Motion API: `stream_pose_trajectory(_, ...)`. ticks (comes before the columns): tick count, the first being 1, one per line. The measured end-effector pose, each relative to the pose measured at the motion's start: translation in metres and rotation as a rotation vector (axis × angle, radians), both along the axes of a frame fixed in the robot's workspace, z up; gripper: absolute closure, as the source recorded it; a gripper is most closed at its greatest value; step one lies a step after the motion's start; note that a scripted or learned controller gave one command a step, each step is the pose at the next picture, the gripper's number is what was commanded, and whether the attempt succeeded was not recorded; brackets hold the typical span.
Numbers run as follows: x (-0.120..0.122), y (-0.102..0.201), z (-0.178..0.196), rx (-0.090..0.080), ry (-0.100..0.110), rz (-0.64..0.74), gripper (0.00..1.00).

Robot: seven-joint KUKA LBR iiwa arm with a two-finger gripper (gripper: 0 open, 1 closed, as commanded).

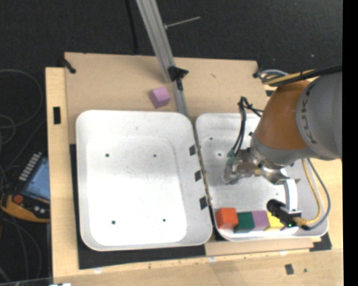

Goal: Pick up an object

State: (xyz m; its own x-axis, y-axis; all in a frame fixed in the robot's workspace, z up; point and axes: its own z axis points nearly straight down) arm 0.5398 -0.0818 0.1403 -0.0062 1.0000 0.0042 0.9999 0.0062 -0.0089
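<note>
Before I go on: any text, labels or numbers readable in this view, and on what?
None can be read.
The handheld pendant on the floor left of the bench has a lit screen, too blurred to read.
The blocks and the white bins bear no visible print.

Counted: two white bins, left bin (137,177) and right bin (218,130). Five blocks: orange (227,217), green (245,221), purple (260,220) and yellow (275,222) in the right bin; one purple block (160,97) on the surface (113,79).
</note>
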Motion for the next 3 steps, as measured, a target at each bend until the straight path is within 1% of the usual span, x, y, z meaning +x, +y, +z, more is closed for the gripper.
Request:
stream_pose_trajectory(1,-0.042,-0.030,-0.044,-0.005,-0.012,-0.011,1.00)
stream_pose_trajectory(2,-0.008,-0.074,-0.030,-0.008,-0.014,-0.009,1.00)
stream_pose_trajectory(3,-0.009,-0.073,-0.020,-0.006,-0.015,-0.014,1.00)
